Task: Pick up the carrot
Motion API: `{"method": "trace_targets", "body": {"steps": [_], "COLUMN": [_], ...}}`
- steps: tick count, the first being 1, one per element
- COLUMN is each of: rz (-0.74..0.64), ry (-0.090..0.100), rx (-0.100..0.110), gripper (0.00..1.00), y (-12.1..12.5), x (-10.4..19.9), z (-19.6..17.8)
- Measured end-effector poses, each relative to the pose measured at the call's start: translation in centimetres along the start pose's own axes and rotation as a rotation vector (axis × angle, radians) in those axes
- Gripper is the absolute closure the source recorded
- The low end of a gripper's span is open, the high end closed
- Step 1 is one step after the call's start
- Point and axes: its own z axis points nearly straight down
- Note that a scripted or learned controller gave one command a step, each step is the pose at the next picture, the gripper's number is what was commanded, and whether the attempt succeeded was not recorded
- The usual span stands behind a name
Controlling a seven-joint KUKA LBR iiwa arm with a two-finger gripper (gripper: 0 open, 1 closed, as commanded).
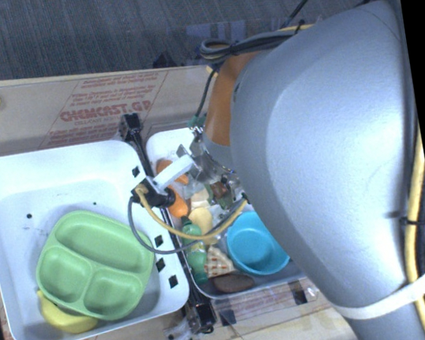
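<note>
An orange piece that looks like the carrot (177, 206) lies near the left wall of the right bin (162, 144), and more orange (165, 165) shows just above it. My gripper (191, 175) hangs low over this spot, right at the orange pieces, and hides part of them. Whether it touches or holds the carrot cannot be made out. The big grey arm (331, 162) with its orange band (222, 103) covers most of the right bin.
The left bin (6, 182) holds a green divided plate (91, 263) resting on a yellow item (63, 318). In the right bin's near end sit a blue bowl (254, 246), a brown item (232, 283), a wedge-shaped food piece (218, 263) and green (192, 231) and pale yellow toys. Cables loop over the divider.
</note>
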Motion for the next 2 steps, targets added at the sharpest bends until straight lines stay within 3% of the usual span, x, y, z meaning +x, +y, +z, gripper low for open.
{"method": "trace_targets", "body": {"steps": [1,2], "rz": [0.0,-0.014], "ry": [0.0,-0.007], "rx": [0.0,0.007], "gripper": [0.0,1.0], "y": [0.0,-0.15], "x": [0.0,0.03], "z": [0.0,-0.88]}}
